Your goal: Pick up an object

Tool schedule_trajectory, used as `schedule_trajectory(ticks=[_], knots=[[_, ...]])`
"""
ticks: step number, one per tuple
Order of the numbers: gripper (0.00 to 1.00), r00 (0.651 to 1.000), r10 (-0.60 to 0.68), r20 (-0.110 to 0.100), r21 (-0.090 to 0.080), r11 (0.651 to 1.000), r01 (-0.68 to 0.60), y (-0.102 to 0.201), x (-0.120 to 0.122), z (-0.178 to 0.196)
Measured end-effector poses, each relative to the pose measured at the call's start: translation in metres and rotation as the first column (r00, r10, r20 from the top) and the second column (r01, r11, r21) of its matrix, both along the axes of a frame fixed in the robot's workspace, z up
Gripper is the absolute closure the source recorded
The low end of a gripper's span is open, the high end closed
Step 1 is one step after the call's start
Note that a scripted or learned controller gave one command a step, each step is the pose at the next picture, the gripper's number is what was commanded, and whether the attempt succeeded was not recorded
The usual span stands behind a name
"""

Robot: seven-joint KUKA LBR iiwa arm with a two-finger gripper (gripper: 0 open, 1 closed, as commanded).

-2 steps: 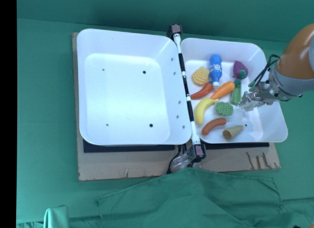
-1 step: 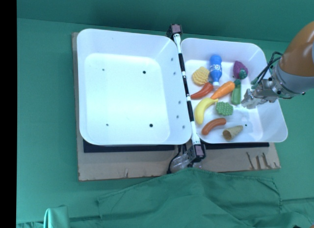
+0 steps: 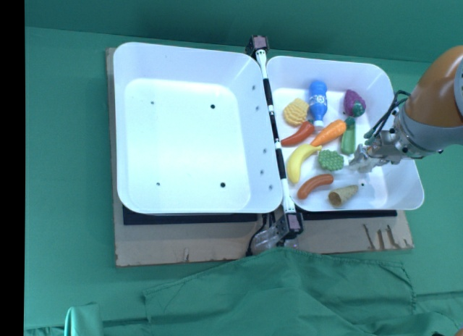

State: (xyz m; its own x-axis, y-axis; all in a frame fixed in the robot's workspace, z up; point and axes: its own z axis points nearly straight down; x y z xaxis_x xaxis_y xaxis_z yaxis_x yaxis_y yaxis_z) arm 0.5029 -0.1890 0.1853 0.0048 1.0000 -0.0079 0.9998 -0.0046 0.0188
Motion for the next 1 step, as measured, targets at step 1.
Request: schedule_trajectory(ticks=[1], knots=[[1.00, 1.000, -0.003, 0.007, -0.004, 1.000, 0.003, -0.0016, 0.0014, 0.0132]])
